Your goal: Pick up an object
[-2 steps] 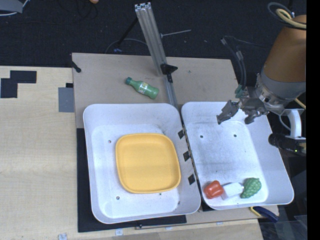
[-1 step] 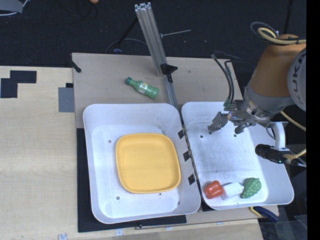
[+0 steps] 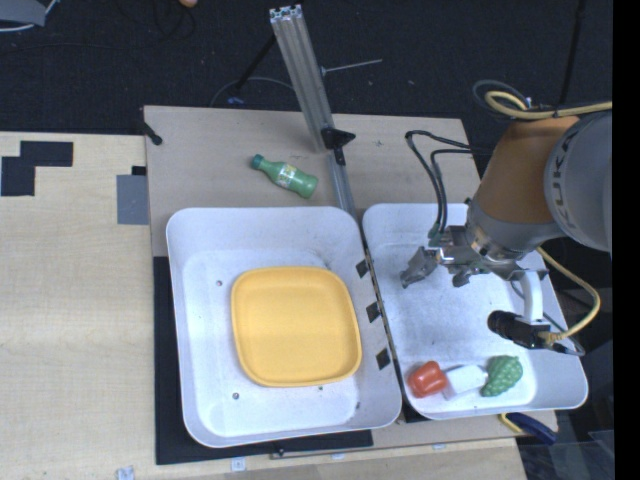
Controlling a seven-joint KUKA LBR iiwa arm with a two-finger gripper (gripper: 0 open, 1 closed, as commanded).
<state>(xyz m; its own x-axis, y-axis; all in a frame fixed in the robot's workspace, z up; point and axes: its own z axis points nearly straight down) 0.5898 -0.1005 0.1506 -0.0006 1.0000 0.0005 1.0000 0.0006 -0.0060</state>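
In the right bin (image 3: 400,313), three small things lie in a row near the front edge: a red one (image 3: 427,378), a white block (image 3: 465,380) and a knobbly green one (image 3: 503,375). My gripper (image 3: 438,274) hangs over the bin's back half, well behind those three. Its two dark fingers (image 3: 414,272) are spread open with only bare bin floor between them. A yellow square plate (image 3: 296,324) lies flat in the left bin (image 3: 195,268).
A green bottle (image 3: 285,175) lies on its side on the bench behind the left bin. A slanted aluminium post (image 3: 310,68) rises behind the divide between the bins. Cables and a black fitting (image 3: 515,328) hang beside the wrist on the right.
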